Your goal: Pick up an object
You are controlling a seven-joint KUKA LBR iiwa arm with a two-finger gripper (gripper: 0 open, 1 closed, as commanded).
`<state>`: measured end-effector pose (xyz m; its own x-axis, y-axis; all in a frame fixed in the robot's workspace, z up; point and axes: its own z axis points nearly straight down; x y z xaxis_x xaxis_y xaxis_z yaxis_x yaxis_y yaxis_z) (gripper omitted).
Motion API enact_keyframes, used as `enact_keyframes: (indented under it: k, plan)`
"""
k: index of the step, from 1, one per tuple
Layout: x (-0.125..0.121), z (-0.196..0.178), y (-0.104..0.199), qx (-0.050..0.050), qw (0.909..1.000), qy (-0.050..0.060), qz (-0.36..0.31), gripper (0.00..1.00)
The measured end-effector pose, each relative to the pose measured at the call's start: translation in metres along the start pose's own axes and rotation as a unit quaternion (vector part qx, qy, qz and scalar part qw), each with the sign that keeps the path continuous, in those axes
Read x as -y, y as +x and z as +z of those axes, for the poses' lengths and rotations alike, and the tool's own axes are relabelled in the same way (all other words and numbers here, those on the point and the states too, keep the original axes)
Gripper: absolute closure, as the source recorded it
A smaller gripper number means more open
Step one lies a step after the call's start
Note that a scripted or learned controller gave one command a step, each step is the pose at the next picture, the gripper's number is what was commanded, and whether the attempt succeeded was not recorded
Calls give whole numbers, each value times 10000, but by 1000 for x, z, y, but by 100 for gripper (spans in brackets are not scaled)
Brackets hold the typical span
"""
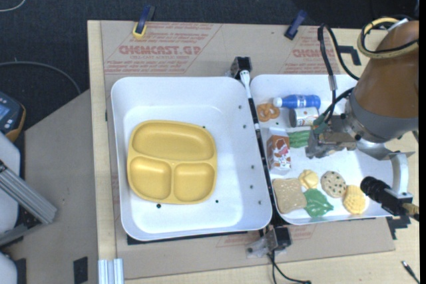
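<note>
The end effector (318, 143) hangs low over the middle of the right bin (373, 83), close by a green piece (301, 138); whether its tips are spread or pressed together cannot be told, and nothing is seen pinched between them. The candidates to pick lie crowded in that bin: a blue bottle (299, 102) and a pretzel (268, 111) toward the far end, a red packet (281, 152) by the inner wall, and toward the near end a slice of toast (289, 194), a green leaf-shaped toy (316, 204), a chocolate-chip cookie (332, 183) and a yellow waffle (355, 199). To do this well, I would choose one item with free sides and come straight down over it, closing only once it sits squarely between the tips; the packed near corner invites nudging neighbours. The bin walls hem the edge items; the left bin (126, 100), holding a yellow divided plate (173, 161), offers the open room.
</note>
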<state>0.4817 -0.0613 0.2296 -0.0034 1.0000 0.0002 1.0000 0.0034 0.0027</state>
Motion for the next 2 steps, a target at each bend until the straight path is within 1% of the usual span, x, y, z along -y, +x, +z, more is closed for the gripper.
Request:
enact_keyframes:
  k: [2]
  plan:
    - [2,15,-8,-5,10000,33,21,100]
